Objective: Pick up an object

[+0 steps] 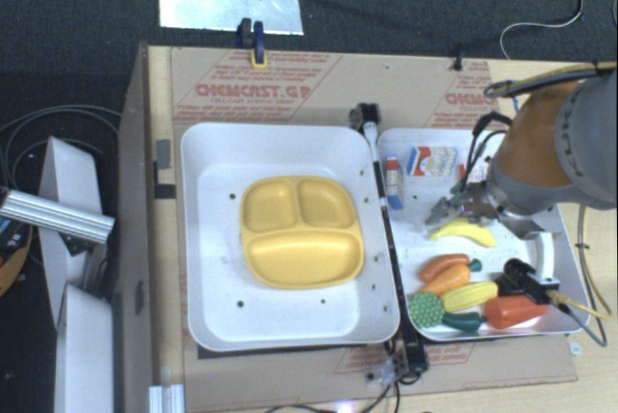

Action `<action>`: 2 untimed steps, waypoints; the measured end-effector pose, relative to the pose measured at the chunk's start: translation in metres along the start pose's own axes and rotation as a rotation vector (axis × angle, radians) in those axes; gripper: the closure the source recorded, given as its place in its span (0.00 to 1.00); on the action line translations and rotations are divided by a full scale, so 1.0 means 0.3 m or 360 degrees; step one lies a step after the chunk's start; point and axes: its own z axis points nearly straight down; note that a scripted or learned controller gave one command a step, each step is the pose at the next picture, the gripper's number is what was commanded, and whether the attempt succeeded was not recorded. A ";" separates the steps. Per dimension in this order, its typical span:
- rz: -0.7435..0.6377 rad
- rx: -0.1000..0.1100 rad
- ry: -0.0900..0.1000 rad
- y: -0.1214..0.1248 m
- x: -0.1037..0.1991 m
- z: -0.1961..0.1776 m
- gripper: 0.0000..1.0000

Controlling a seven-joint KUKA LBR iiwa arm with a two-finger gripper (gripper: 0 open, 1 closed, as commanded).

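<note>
Seen from above at a slant: two white bins side by side on the bench. In the left bin, a yellow divided plate lying flat near the centre.

In the right bin, a cluster of toy food toward five o'clock: a yellow banana near the middle, an orange carrot just below it at six o'clock, a corn cob touching the carrot's lower side, a green dotted piece at seven o'clock of the corn, a red-orange pepper at four o'clock. At eleven o'clock of the bin, a small red-white-blue carton, with a slim tube along the divider.

Reaching in from three o'clock, the grey arm, wrist tipped down over the right bin. Jaws poised just above the banana's upper edge, at its twelve o'clock; open or closed, cannot tell. Nothing visibly between them. Banana lying on the bin floor.
</note>
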 end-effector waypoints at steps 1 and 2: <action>-0.0002 0.0035 0.0017 0.056 0.338 -0.313 0.00; 0.0002 0.0037 0.0013 0.057 0.180 -0.309 0.00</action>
